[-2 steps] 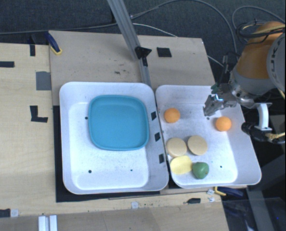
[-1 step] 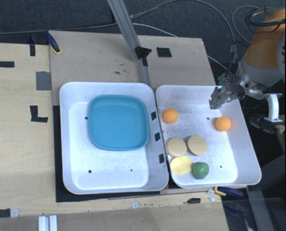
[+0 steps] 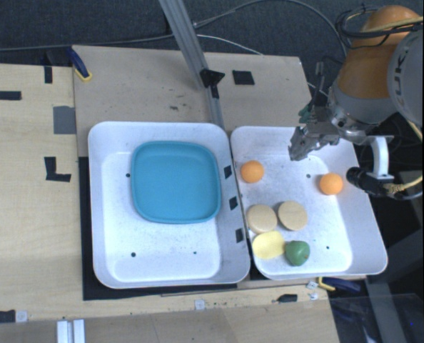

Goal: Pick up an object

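Nothing is picked up yet: the claw (image 3: 303,147), whose spread I cannot tell, hangs over the right bin (image 3: 355,224) carrying nothing, while 2 orange balls (image 3: 252,171) and 4 other pieces lie on its floor.

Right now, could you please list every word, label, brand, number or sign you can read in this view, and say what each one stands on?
"UK": dark letters, cut off by the picture's edge, on the grey arm housing below the orange band.
Nothing else is legible. The blue plate, the two white bins and the round items in the right bin carry no visible print. The black patches on the bench are plain tape, without text.
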You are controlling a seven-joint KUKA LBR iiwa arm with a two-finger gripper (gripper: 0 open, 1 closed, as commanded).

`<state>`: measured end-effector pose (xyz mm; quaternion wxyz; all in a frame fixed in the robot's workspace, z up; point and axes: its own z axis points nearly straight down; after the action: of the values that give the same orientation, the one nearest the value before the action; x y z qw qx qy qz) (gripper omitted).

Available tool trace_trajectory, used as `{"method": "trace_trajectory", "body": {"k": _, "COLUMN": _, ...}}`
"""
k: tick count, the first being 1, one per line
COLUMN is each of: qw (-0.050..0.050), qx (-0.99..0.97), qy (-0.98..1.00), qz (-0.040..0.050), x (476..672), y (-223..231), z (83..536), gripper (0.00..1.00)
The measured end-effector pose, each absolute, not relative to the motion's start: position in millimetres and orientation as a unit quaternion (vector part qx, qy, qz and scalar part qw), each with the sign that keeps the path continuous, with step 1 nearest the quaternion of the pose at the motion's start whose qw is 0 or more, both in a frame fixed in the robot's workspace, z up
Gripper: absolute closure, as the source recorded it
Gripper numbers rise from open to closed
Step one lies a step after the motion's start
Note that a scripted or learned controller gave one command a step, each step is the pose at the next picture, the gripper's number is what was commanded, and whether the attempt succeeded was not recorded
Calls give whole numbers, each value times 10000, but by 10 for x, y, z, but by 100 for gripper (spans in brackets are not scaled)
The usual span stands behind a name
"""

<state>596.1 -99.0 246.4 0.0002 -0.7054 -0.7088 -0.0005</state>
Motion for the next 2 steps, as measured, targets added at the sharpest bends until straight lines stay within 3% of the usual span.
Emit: {"method": "trace_trajectory", "body": {"k": 2, "qw": 9, "qx": -7056, "qy": -7086, "qz": 2, "x": 5943, "y": 124, "z": 2419, "gripper": 100}}
